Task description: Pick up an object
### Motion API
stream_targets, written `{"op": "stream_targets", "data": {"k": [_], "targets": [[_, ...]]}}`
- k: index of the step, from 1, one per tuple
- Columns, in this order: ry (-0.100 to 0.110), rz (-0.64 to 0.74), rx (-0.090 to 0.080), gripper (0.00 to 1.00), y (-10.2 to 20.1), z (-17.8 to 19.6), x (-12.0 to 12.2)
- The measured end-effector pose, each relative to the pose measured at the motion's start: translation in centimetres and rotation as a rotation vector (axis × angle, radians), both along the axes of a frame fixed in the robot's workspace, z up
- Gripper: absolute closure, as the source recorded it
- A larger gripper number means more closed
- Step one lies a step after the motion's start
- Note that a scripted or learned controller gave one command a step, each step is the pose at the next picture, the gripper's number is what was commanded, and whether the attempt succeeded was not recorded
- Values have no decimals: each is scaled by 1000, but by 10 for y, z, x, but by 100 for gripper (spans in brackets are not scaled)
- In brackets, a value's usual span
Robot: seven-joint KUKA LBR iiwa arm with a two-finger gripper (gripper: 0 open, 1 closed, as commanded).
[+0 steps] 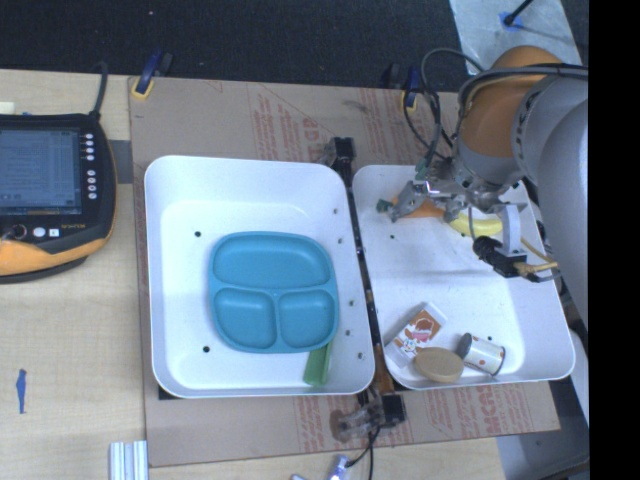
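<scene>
Camera view: arm low over the right bin (540, 353), pick not yet shown as made.
Gripper (440, 200) sits at that bin's far end, beside a yellow item (482, 225) and an orange piece (425, 208); whether it is clenched or released cannot be told, wrist hiding it. Card packet (416, 331), wooden disc (438, 365) and small cylinder (484, 354) lie at the bin's near end, untouched.

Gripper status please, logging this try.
Gripper low over right bin, far end. Yellow item beside it, not held. Nothing blocking.
</scene>
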State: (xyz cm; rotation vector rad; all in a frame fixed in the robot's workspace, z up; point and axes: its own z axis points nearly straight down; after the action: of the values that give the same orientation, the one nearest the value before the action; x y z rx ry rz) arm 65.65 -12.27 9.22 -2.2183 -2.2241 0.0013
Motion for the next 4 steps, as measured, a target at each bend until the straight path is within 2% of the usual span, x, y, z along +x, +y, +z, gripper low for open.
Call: {"op": "stream_targets", "data": {"k": [1, 2, 3, 4], "targets": [[-1, 0, 0, 0, -29, 0, 0], [-1, -1, 0, 0, -78, 0, -1], [-1, 1, 0, 0, -89, 59, 1], [3, 3, 0, 0, -59, -1, -9]]}}
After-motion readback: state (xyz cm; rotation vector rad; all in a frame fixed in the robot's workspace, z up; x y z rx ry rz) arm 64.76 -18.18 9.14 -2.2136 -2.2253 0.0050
